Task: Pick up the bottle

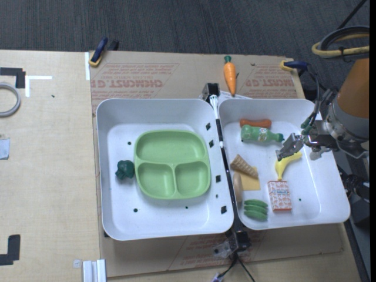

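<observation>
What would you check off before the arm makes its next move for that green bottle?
1. Bottle in view, lying in the right bin: ok.
2. Bottle free of the gripper: ok, gripper sits just right of its cap.
3. Neighbours: not ok, an orange sausage lies against the bottle's far side.
4. Banana under the gripper: not ok, it may get bumped.
5. Fingers wide enough for the bottle: cannot tell.

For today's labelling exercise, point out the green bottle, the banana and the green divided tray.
green bottle (260,135): camera view, middle of its body.
banana (284,165): camera view, middle of its curve.
green divided tray (171,147): camera view, floor of its largest compartment.
</observation>
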Available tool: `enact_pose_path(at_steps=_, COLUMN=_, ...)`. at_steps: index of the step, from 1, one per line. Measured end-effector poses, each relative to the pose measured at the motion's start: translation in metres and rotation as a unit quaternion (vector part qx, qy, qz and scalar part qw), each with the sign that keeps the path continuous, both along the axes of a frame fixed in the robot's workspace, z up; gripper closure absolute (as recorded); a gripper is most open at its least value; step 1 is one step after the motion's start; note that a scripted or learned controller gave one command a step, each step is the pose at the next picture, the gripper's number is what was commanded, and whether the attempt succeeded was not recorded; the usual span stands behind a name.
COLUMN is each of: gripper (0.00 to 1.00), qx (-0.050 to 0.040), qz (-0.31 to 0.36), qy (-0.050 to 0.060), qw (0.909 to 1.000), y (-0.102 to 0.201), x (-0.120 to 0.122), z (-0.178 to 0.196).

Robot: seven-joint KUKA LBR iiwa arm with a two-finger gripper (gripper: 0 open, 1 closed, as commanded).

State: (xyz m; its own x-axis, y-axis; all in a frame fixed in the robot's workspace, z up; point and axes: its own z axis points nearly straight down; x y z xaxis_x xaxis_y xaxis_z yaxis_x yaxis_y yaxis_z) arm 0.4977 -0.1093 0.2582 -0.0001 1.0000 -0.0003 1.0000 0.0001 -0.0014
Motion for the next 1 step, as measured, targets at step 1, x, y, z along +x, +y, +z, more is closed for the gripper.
enact_pose_path(at_steps=1, gripper=1.00, qx=-0.0004, qz=-0.001, qy=0.000, qw=1.0000, y=-0.0002, x=0.0004, z=0.0093)
